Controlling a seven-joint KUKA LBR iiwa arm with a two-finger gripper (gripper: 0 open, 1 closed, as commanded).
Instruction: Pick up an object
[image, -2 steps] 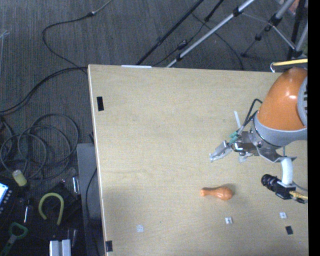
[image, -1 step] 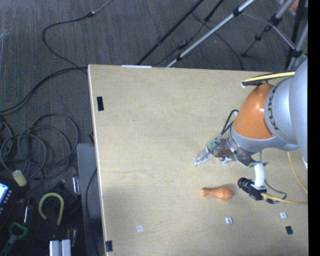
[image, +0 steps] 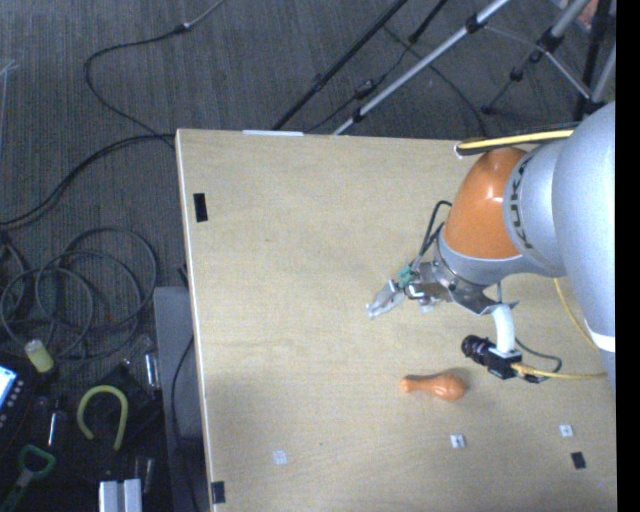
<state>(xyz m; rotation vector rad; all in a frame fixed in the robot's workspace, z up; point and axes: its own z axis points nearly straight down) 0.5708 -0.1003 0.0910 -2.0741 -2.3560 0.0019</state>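
An orange, gourd-shaped object (image: 437, 385) lies on its side on the tan bench top (image: 290, 250), toward the front right. My gripper (image: 383, 299) hangs over the middle of the bench, pointing left, above and to the left of the orange object and apart from it. The grey arm with its orange band (image: 485, 215) comes in from the right. The gripper is small and seen at a slant.
A black fitting with a yellow cable (image: 492, 355) hangs from the wrist just above the orange object. Small white tags (image: 457, 440) and black marks (image: 201, 207) dot the bench. Cables and tools lie on the floor to the left (image: 80, 300).
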